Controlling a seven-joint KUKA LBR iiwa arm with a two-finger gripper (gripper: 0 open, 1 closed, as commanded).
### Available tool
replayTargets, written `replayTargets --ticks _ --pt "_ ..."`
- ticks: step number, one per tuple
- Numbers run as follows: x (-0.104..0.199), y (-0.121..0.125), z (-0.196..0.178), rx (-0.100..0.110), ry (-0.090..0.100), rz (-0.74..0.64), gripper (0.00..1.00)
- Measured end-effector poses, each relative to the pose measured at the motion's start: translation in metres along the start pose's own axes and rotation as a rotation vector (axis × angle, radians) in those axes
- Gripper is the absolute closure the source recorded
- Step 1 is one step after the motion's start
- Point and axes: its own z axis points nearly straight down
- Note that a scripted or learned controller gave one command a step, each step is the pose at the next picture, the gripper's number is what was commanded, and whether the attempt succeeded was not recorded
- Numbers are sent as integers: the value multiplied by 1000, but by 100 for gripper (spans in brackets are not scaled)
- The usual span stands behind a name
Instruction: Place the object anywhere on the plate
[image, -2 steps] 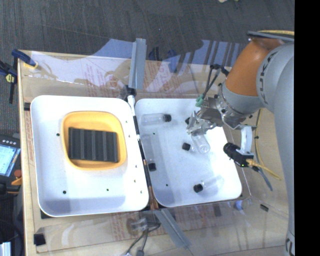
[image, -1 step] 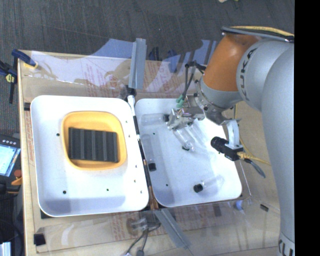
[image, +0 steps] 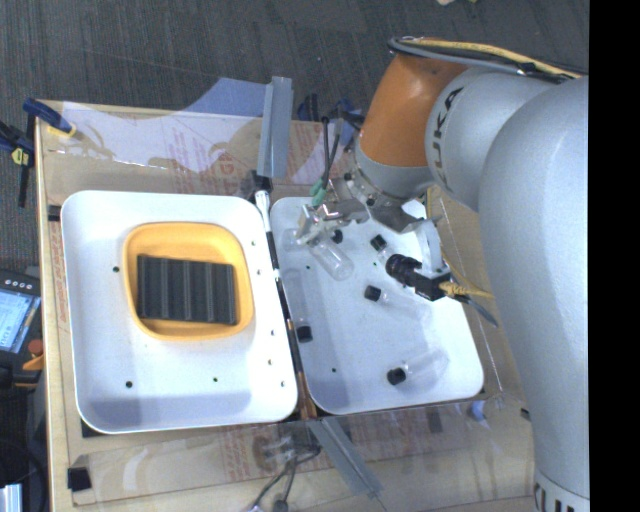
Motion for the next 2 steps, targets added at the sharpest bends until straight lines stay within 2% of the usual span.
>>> replayTargets --ticks 1,2 --pt "12 25 2 -2 -1 -232 100" --pt "35 29 25 2 0 -532 100"
